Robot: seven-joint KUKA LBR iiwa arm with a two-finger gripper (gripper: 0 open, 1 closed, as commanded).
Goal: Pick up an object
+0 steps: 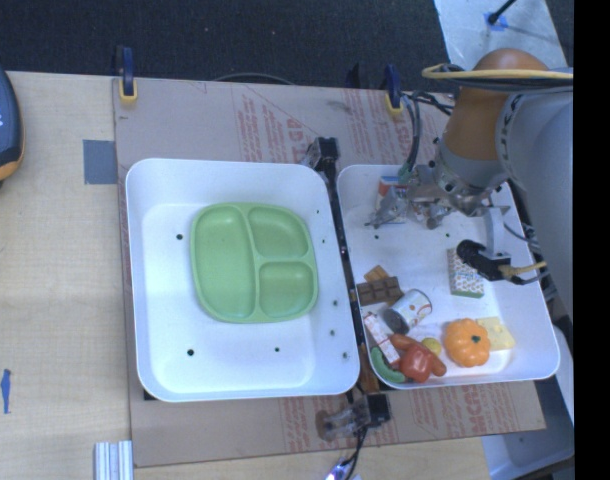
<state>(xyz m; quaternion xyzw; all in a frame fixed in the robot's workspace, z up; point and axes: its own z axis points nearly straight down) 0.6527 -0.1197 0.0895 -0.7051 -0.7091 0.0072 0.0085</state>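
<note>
My gripper [387, 211] hangs low over the far left part of the right bin [530, 368], pointing toward the left wall. The bin floor just under it looks bare. The objects lie nearer the front: a brown chocolate bar [378, 288], a small tin can [407, 311], an orange pumpkin [467, 342], a red pepper [418, 361], a yellow cheese block [499, 332] and a pale speckled block [466, 274]. The chocolate bar is the closest of them, a short way in front of the gripper.
The left bin [155, 268] holds a green divided plate [253, 262] in its middle. A wall pair separates the two bins [337, 258]. A yellow-edged device [0, 118] sits at the bench's far left. The arm [495, 108] reaches in from the far right.
</note>
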